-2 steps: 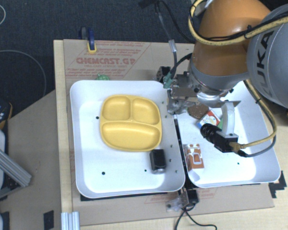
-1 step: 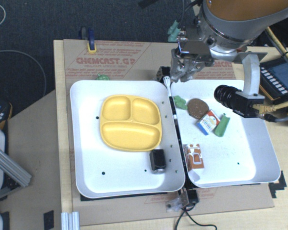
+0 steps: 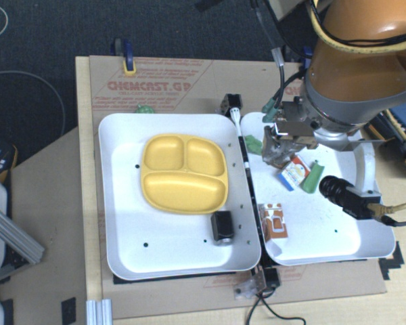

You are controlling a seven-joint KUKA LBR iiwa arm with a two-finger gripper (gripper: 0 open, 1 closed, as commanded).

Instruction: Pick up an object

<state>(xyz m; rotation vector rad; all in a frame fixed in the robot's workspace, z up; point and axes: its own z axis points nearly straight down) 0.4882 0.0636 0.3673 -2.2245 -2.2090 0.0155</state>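
Bench: two shallow white bins are seen side by side on a brown board, the left bin and the right bin pressed rim to rim down the middle.
Left bin: a yellow plate and a black block are contained here.
Yellow plate: laid flat in the upper middle of the bin, it is divided into three compartments, two small above and one wide below.
Black block: set near the lower right corner, just below the plate's edge and close to the inner rim.
Right bin: four small things are scattered on its floor, and the arm is extended over its upper part from the right.
Green scrap: found at the upper left, close to the inner rim, just left of the gripper.
Packet: a red and white packet is laid tilted just below and right of the gripper; contact cannot be judged.
Green block: tilted, placed just beside the packet on its right.
Card: a brown and white card is laid at the lower left, near the inner rim, apart from the gripper.
Gripper: positioned low over the upper left of the right bin, between the green scrap and the packet.
Grip: whether it is open, closed or clamped on anything cannot be made out from this angle.
Object to be picked: every candidate is seen lying on a bin floor; the green scrap, the packet and the green block are grouped round the gripper.
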